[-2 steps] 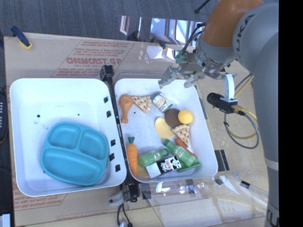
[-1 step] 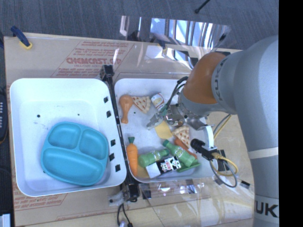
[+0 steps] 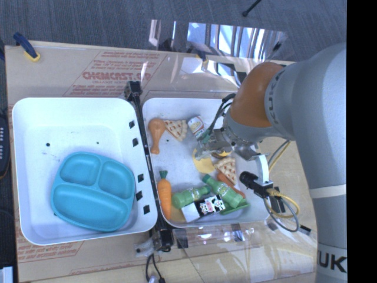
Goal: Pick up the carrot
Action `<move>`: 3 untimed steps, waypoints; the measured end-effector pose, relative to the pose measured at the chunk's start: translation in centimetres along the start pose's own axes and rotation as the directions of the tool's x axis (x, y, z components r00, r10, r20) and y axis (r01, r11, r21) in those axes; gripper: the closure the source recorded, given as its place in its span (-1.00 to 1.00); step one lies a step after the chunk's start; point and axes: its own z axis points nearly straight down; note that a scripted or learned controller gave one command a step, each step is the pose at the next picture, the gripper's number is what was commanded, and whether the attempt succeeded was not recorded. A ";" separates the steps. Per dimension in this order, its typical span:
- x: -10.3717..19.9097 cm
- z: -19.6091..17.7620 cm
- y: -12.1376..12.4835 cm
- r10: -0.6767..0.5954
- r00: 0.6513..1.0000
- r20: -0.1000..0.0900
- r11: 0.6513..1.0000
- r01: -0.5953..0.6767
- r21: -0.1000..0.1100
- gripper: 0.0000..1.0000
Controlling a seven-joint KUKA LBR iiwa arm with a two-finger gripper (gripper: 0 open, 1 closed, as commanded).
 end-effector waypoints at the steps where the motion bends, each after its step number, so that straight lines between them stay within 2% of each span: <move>1: -1.5 1.0 -8.1 -0.090 0.996 -0.005 0.996 0.090 -0.007 1.00; 2: -1.4 1.0 -7.9 -0.093 0.996 -0.004 0.996 0.093 -0.008 -1.00; 3: -2.6 1.0 -4.1 0.196 0.981 -0.009 0.981 -0.196 -0.003 -1.00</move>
